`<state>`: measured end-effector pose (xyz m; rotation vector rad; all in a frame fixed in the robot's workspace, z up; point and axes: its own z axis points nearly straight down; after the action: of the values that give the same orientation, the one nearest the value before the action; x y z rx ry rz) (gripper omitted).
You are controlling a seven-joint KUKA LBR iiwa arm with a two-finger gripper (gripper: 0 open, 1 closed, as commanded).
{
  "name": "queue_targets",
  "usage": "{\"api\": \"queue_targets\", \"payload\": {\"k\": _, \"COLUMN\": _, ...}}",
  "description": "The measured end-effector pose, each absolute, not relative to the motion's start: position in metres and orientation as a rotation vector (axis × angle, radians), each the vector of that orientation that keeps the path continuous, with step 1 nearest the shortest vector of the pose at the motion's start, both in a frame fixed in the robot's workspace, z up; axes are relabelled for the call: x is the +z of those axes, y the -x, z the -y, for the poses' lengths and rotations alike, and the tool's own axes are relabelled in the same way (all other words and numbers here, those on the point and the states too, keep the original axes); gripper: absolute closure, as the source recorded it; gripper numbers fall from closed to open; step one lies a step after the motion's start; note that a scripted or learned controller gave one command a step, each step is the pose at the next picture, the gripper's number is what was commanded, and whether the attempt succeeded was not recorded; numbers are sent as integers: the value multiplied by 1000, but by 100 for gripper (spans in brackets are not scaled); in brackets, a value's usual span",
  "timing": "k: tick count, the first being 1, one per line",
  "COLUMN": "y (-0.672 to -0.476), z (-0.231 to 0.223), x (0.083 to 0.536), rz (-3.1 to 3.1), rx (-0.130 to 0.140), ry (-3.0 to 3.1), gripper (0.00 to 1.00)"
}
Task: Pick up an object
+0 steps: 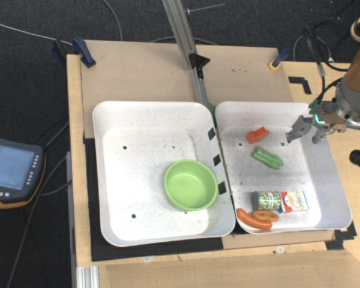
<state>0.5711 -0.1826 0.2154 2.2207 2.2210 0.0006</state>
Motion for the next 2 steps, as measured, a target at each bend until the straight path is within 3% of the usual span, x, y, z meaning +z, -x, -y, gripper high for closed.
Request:
{"api": "queue_targets", "payload": {"k": 1, "y": -571, "z": 183, "x": 215, "rz": -2221, "rx": 1, "ry": -2221, "gripper": 0}}
{"api": "queue_targets", "payload": {"k": 2, "y": -579, "z": 181, "x": 158, "rz": -2225, "rx": -4, "ry": -2224, "gripper": 0}}
